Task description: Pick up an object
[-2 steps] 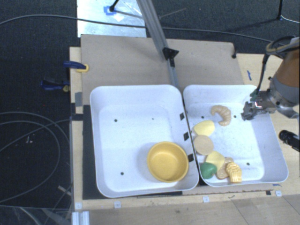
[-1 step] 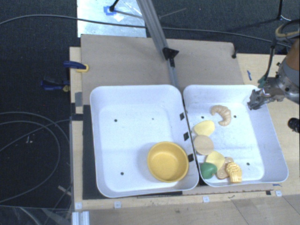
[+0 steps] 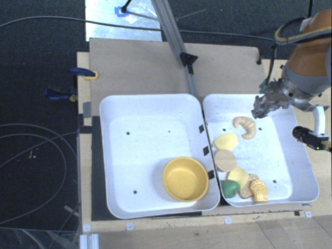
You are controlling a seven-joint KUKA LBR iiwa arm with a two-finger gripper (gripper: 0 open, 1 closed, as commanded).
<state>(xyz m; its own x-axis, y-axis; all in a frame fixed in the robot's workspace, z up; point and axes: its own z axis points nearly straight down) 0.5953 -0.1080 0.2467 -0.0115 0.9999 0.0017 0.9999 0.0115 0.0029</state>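
Since the dark two-finger gripper point(image 3: 261, 109) hangs over the far part of the right shallow white plastic bin point(image 3: 290, 139), just far-right of the curved tan croissant-shaped toy point(image 3: 246, 125), I'd judge that the target. I cannot tell if it is parted or closed. Advice: descend centred over the arch, closing across its width. The toy's long axis runs far-left to near-right, its ends hooking near.

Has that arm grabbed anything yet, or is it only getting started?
Nothing looks picked up yet. The claw hovers over the right bin, close above the croissant-shaped toy, with nothing visibly between its fingers. The croissant, the pale yellow pieces, the tan disc, the green piece and the corn-like toy lie in that bin; the yellow bowl sits in the left one. Gripping and lifting remain.
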